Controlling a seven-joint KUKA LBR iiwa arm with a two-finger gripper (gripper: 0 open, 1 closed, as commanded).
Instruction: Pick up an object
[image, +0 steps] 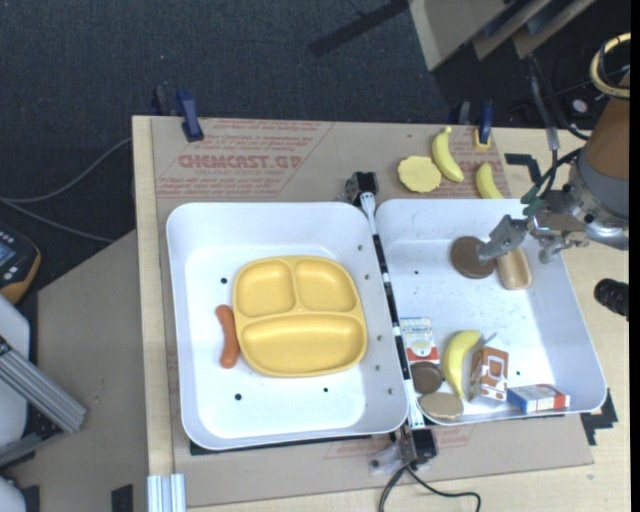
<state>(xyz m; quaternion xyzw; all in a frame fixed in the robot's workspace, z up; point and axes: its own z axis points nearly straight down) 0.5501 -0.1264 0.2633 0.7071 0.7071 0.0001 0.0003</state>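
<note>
A flat, round brown disc (470, 257) and a tan bread-roll-shaped piece (513, 270) are seen at the far end of the right bin (585, 345). The gripper (505, 240) is positioned just over them, disc at its left, roll beneath. The jaws' state cannot be told.

Bins (200, 300): white plastic, smooth, slight gloss. Tray (298, 315): yellow plastic, smooth, satin sheen. Hot dog (228, 335): orange-red plastic, glossy. Banana (458, 360) in right bin: yellow, smooth, looks plastic. Cartons (488, 373): printed card, matt. Bench top (240, 158): brown printed board w/ red lettering, matt, looks like cardboard. Floor (100, 60): dark carpet, rough. Gripper (505, 240): grey metal, dull finish.
</note>
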